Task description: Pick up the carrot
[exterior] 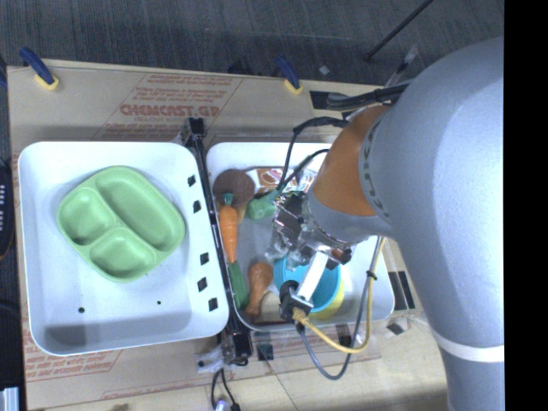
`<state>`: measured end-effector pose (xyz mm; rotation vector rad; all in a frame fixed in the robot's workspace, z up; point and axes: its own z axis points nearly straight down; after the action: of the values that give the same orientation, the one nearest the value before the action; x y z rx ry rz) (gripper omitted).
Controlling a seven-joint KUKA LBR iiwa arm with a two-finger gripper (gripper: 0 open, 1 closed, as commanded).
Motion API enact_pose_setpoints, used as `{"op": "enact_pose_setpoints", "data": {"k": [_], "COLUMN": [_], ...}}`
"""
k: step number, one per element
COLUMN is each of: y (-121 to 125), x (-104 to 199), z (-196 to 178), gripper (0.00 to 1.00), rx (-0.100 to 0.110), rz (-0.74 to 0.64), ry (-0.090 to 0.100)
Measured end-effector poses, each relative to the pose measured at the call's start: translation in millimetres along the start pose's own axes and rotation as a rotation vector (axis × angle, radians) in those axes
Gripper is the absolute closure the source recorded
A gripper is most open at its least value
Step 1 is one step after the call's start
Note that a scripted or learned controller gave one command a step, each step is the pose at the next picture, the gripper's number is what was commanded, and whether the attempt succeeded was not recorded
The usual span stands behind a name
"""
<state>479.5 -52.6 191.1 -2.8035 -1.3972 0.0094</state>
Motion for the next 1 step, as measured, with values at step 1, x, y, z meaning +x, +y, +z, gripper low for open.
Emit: {"op": "enact_pose_setpoints", "data": {"k": [1], "y": [-24.2], "x": [94.0], "z": [-29.1], "gripper": [1.0], "rx": [0.003], "rz": [0.069], "ry": [0.002]}}
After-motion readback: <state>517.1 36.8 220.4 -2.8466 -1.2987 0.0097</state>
